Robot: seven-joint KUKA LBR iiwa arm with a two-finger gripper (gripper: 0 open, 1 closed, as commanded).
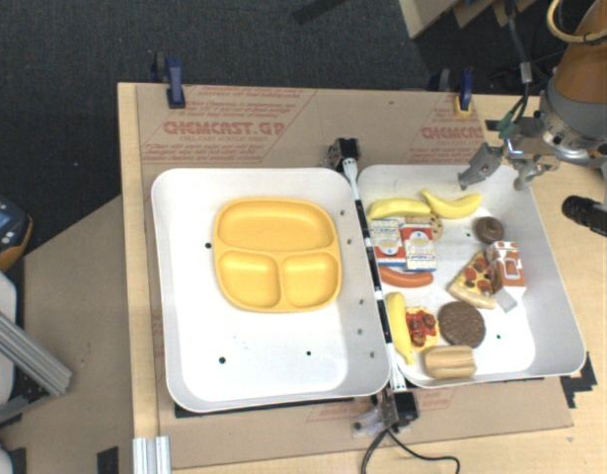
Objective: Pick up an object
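I am reading red print on the brown board (283, 126) lying under both bins. On the far left it is showing "CHEMCAST GP" in large letters, with smaller lines above and below that I am finding too fine to make out. The same red mark is repeating on the far right of the board, partly covered by the right bin (550, 304). Small cartons (404, 243) in that bin are carrying red and white printing, which I am unable to read.
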